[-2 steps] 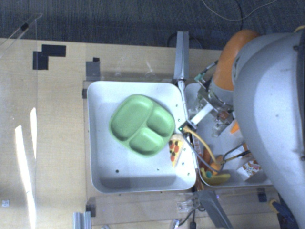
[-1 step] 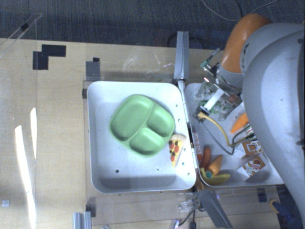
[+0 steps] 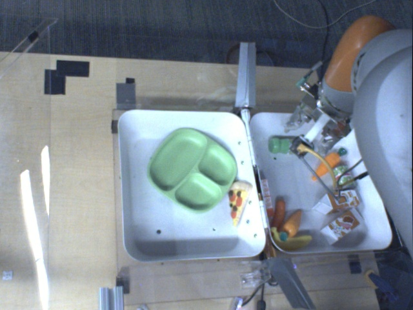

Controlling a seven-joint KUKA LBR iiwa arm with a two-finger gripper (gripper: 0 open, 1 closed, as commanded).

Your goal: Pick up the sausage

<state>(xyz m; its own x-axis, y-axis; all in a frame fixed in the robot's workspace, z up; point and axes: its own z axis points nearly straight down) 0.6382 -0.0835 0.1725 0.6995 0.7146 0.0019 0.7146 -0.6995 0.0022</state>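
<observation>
Reddish sausage (image 3: 279, 210) lies at seven o'clock in the right bin (image 3: 379, 236); gripper (image 3: 308, 134) at twelve o'clock, grip state unclear.

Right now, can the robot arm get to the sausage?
Probably yes: the sausage lies uncovered in the right bin, and the gripper hovers over that bin. The orange toy beside it may crowd the grasp.
</observation>
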